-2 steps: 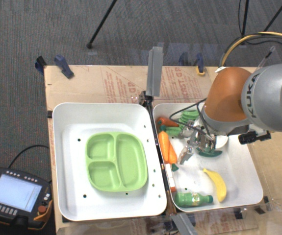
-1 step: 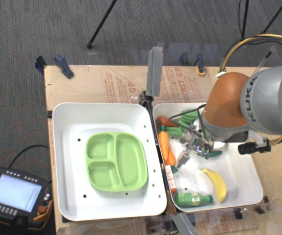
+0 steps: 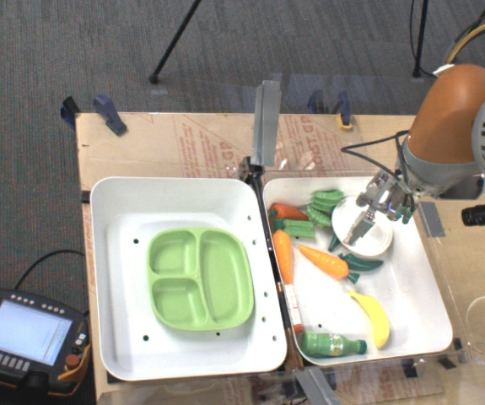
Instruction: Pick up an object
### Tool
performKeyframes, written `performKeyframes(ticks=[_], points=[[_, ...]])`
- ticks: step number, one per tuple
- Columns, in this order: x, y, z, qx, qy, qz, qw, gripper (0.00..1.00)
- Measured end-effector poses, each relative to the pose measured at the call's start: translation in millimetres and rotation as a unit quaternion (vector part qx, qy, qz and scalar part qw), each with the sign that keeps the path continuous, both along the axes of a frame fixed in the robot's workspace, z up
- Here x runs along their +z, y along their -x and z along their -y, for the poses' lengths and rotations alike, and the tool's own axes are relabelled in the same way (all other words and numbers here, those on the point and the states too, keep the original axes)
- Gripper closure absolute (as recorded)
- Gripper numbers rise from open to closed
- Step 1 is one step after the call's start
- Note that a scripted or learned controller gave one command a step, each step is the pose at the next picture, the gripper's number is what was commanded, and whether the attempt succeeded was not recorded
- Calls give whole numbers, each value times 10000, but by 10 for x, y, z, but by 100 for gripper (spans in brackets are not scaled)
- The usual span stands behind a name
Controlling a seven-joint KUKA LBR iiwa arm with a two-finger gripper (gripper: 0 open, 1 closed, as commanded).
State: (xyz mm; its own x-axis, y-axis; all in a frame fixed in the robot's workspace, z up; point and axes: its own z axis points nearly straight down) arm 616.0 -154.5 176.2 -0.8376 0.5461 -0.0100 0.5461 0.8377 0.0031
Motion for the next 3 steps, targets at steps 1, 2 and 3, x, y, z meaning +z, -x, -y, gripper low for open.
performKeyframes(ticks=[1,2,3], points=[[-919,328,-634,308,-27,-81,9995,0],[-795,305,-638,342,-19,-53,9994,100],[558,277,-1006,-58,-12,7,10000,100]])
